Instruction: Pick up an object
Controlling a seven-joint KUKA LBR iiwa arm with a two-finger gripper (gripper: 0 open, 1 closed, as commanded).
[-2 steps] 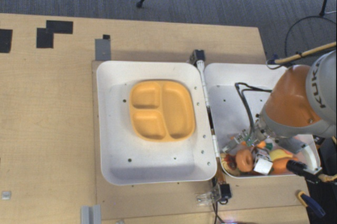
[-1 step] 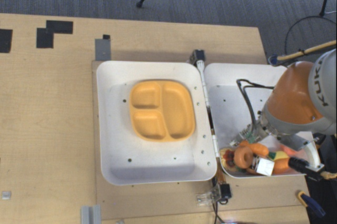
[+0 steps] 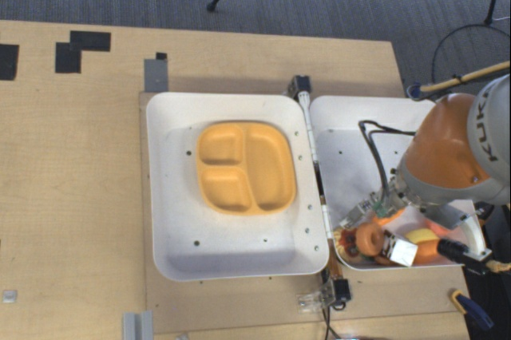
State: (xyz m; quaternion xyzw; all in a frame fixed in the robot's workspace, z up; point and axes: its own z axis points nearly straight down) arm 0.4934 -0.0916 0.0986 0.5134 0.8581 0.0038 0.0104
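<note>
The gripper (image 3: 374, 212) is down in the right bin (image 3: 343, 163), low at the near end, its tip buried among the clutter there, and I cannot tell what its working end is doing; the bulk of the wrist hides it. Just above it swells the orange band (image 3: 443, 147) of the arm, with the grey body running off toward three o'clock.

Right at the tip, toward six o'clock, sits a pile of small objects (image 3: 391, 243) crowded into the bin's near corner. I pick out a round brownish-orange ring, like a doughnut (image 3: 369, 239), a white block (image 3: 403, 252) just beside it at three o'clock, then a yellow piece (image 3: 421, 235) and an orange piece (image 3: 429, 251) touching each other farther that way. Something clear and crinkled (image 3: 357, 212) lies at ten o'clock of the doughnut. Nothing visibly sits in the tool's hold.

A black cable (image 3: 375, 140) loops across the bin's bare white floor toward twelve o'clock.

Over at nine o'clock, the left bin (image 3: 172, 235) carries a yellow divided plate (image 3: 243, 168), three compartments, lying flat near its centre. Both bins rest on the pale wooden bench (image 3: 72, 195).
</note>
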